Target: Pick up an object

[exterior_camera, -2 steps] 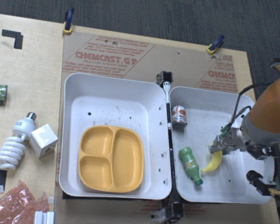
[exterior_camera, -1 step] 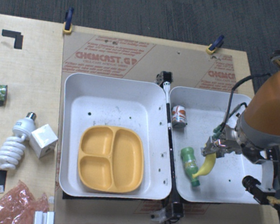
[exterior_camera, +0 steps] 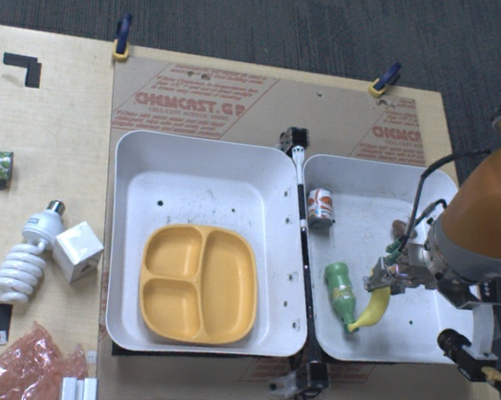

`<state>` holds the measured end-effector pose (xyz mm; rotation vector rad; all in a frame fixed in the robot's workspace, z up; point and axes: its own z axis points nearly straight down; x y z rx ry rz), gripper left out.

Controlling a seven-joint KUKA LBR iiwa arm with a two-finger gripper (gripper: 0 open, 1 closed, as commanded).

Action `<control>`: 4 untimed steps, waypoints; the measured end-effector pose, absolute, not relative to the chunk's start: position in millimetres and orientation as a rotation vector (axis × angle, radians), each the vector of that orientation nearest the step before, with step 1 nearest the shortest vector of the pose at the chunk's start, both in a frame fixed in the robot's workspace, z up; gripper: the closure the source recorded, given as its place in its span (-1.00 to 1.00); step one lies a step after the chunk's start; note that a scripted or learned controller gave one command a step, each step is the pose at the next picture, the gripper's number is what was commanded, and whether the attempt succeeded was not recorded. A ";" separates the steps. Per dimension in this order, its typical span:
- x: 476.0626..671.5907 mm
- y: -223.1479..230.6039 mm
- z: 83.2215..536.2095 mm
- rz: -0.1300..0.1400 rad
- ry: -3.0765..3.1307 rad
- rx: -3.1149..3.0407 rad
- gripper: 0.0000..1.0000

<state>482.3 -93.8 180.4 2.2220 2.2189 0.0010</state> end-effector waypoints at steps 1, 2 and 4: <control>478.9 -82.1 192.4 0.002 2.220 2.219 1.00; 481.7 -65.9 192.3 0.001 2.221 2.220 1.00; 477.9 -66.3 192.0 0.000 2.220 2.222 1.00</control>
